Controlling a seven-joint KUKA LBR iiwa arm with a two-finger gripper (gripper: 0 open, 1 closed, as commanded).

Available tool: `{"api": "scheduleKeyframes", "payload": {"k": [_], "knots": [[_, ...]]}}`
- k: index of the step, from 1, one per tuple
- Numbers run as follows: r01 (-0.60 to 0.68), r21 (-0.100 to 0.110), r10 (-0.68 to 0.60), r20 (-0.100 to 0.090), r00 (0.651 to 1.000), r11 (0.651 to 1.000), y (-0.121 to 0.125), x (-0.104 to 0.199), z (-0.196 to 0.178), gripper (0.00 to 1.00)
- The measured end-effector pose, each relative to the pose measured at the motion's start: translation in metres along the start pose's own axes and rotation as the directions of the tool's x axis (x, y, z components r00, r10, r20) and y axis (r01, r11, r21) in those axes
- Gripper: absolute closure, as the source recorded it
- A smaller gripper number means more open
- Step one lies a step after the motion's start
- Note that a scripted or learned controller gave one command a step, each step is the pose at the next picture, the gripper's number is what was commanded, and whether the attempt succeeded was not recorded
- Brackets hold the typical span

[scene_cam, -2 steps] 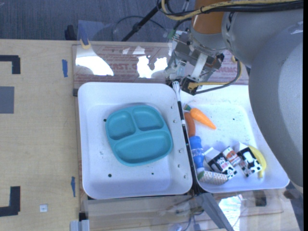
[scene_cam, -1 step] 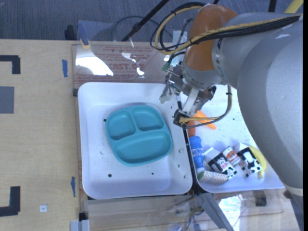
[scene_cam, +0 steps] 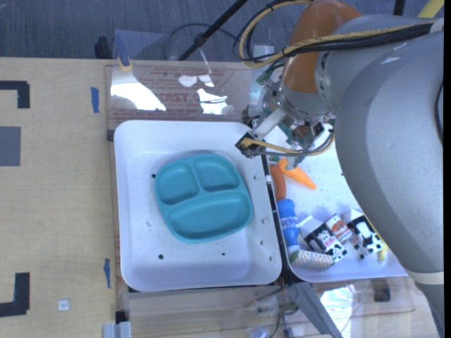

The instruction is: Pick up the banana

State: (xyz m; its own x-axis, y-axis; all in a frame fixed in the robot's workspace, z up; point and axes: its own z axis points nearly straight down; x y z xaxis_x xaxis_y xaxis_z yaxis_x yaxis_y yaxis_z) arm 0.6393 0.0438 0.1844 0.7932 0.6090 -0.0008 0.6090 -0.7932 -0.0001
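Camera view: gripper [scene_cam: 290,134] hangs over the right bin's [scene_cam: 328,192] far end above orange carrots [scene_cam: 299,177], grip state can't tell, banana [scene_cam: 381,254] possibly the yellow bit at the arm's edge, same bin.

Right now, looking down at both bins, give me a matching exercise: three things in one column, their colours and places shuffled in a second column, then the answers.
Things:
1. plate
2. carrot
3. bottle

Colour and place:
A. blue, in the right bin, beside the wall shared with the other bin
B. teal, in the middle of the left bin
C. orange, at the far end of the right bin

Pairs: 1-B, 2-C, 3-A
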Motion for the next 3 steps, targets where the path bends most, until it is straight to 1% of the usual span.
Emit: {"api": "scheduleKeyframes", "payload": {"k": [1, 2, 3], "knots": [[-0.308, 0.001, 0.308, -0.002, 0.951, 0.951, 0.009, 0.015, 0.000, 0.00], [-0.382, -0.009, 0.382, -0.021, 0.924, 0.924, -0.003, 0.028, 0.026, 0.00], [-0.385, -0.010, 0.385, -0.025, 0.923, 0.923, 0.000, 0.028, 0.014, 1.00]]}}
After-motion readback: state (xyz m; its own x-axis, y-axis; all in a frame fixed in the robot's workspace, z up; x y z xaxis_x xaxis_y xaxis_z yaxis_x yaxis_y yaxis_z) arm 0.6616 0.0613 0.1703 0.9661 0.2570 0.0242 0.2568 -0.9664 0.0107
